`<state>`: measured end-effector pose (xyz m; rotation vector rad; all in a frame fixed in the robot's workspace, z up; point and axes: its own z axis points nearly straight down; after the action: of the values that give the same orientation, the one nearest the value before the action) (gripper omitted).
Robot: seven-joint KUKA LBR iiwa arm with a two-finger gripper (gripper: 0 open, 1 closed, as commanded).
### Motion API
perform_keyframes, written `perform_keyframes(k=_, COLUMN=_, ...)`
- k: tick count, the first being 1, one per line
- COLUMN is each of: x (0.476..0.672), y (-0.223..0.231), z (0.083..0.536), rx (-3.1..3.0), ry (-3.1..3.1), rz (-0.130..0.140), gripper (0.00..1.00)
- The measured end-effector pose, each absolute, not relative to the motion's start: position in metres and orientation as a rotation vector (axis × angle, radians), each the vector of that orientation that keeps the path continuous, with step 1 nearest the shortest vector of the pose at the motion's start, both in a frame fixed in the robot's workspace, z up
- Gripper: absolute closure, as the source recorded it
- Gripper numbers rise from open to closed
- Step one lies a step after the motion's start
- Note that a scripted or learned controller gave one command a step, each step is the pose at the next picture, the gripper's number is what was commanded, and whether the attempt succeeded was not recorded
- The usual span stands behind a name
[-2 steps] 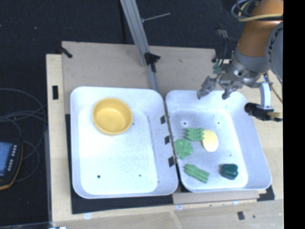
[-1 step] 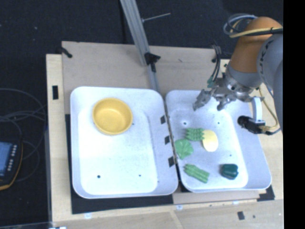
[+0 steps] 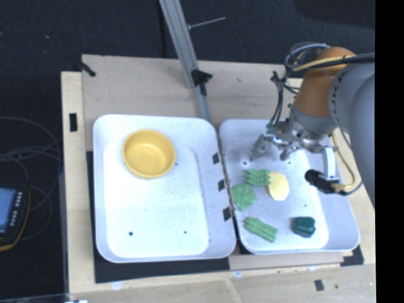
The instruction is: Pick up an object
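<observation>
Two white bins sit side by side; the gripper (image 3: 273,145) hangs with fingers spread wide, holding nothing, over the right bin (image 3: 344,229), just beyond the green-and-yellow toys (image 3: 268,183).

The arm (image 3: 353,100) is a thick, rounded tube of matt grey, its outer surface smooth and without visible seams. Above the wrist sits a broad orange band (image 3: 319,87), glossy, curving round the full width of the link. Just above the orange band, thin dark cables (image 3: 303,52) loop in a loose bundle, and one more cable runs down beside the band's left edge. Below the orange band lies a silvery metal wrist plate (image 3: 303,137), from which the gripper (image 3: 273,149) spreads in pale grey metal. To the lower right of the band hangs a white bracket with a black fitting (image 3: 319,178)
</observation>
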<state>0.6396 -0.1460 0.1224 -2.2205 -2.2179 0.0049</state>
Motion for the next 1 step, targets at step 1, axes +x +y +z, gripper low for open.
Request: perform_keyframes(k=1, x=0.6394, y=-0.1466, z=0.0998, rx=-2.222, ry=-2.221, rz=0.002, gripper=0.00)
